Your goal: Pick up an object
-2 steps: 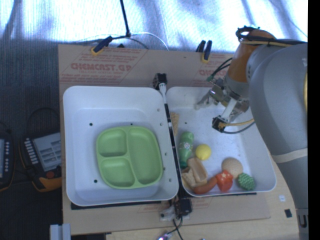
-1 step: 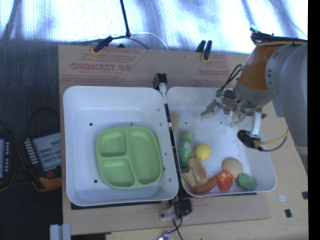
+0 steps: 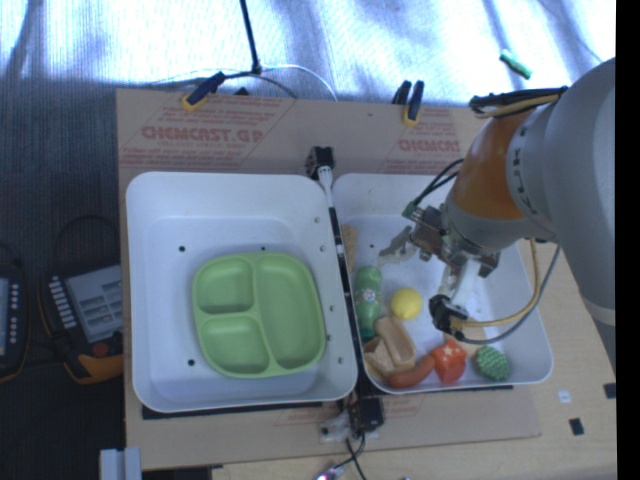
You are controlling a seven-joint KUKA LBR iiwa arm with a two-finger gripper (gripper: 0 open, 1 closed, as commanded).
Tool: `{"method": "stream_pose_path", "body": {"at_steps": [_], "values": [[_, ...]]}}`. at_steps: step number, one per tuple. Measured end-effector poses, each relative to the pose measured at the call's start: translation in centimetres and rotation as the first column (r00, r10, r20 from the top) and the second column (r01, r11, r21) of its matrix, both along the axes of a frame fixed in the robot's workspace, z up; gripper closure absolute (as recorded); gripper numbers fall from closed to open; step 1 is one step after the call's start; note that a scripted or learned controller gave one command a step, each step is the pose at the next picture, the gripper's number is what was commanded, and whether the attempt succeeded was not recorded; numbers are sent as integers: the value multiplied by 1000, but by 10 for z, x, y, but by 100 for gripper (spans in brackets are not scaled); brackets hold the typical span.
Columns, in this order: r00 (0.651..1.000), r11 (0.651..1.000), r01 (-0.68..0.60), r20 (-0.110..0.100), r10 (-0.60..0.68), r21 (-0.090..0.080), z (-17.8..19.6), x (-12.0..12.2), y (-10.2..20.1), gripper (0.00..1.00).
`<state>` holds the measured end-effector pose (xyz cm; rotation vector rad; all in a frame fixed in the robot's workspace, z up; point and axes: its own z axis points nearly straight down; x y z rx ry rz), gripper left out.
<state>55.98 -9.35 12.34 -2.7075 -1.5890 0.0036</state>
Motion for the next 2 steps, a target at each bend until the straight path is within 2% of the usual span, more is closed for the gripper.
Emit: {"method": "stream_pose_path", "body": {"at_steps": [1, 2], "values": [[985, 985, -174, 1, 174, -2, -11, 50, -50, 0], [965, 965, -263, 2, 263, -2, -29, 81, -101, 0]]}}
